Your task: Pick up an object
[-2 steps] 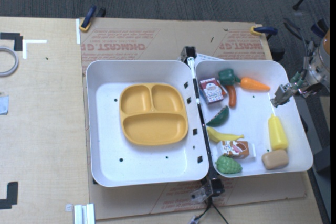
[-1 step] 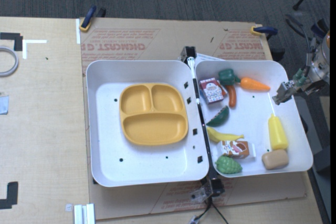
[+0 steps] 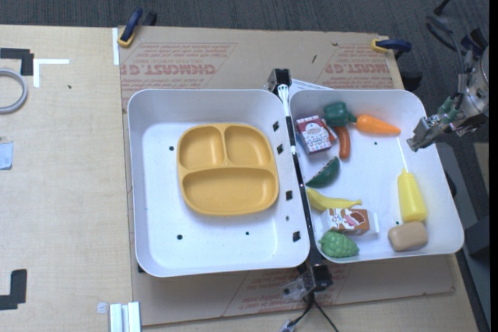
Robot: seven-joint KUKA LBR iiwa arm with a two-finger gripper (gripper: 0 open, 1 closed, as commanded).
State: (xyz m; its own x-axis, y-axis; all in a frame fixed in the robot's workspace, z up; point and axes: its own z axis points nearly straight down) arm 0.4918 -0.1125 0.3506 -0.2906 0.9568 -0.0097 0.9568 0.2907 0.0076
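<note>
Orange plastic toy carrot [image 3: 377, 124] lying in right white bin [image 3: 385, 194], yellow divided plate [image 3: 228, 169] in left bin [image 3: 152, 190], gripper [image 3: 424, 136] over right rim, grip state unclear

The right bin [image 3: 433, 190] has a bare patch of floor in its middle, between the carrot [image 3: 377, 124] above and the yellow bottle [image 3: 411, 197] to the right. Toys crowd its left wall and lower edge. In the left bin [image 3: 148, 190], the yellow plate [image 3: 228, 169] fills the centre, leaving an open margin around it.
</note>
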